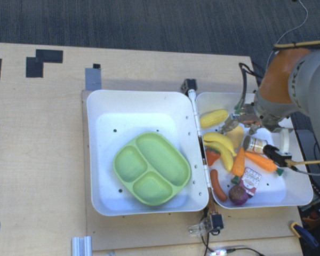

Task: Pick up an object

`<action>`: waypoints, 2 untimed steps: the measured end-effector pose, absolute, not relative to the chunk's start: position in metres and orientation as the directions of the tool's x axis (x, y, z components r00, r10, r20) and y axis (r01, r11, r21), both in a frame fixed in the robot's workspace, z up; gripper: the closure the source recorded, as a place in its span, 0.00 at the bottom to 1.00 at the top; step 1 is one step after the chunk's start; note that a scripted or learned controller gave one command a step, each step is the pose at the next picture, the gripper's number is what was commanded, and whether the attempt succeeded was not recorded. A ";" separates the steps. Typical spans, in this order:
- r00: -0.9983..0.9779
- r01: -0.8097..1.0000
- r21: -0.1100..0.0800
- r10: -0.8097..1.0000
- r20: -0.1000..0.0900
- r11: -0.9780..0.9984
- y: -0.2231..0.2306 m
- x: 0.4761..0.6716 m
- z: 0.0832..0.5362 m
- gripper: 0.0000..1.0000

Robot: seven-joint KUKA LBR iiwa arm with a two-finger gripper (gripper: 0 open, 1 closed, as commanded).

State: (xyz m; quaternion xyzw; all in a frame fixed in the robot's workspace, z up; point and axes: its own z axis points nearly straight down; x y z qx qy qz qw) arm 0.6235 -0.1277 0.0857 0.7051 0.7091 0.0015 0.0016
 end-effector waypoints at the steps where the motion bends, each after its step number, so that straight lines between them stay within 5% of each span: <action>1: -0.007 1.000 0.012 1.000 -0.001 0.007 -0.128 0.626 0.098 1.00; 2: -0.007 1.000 0.011 1.000 -0.001 0.007 -0.128 0.626 0.098 0.00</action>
